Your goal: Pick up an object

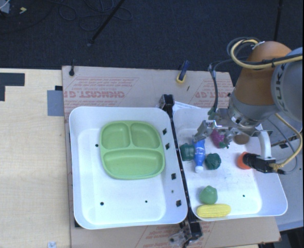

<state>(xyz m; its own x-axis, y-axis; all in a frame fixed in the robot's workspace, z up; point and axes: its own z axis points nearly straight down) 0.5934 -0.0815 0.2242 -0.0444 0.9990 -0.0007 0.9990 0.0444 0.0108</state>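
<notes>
Clutter is the main hazard for this pick. Farthest to the gripper's left sits the green divided plate (132, 150) in the left bin (84, 200), well apart from the action. Closer in, just left of and below the gripper (213, 130), a dark green piece (187, 152), a blue-and-white tube (199, 155) and another dark green lump (212, 161) lie bunched together, so a descent here could nudge one aside or pinch two at once. A purple object (219, 137) lies right at the gripper, partly hidden; whether the fingers are spread or closed cannot be told. Below sit a green ball (209, 195) and a yellow corn cob (213, 210); an orange item (243, 160) lies to its right.
</notes>
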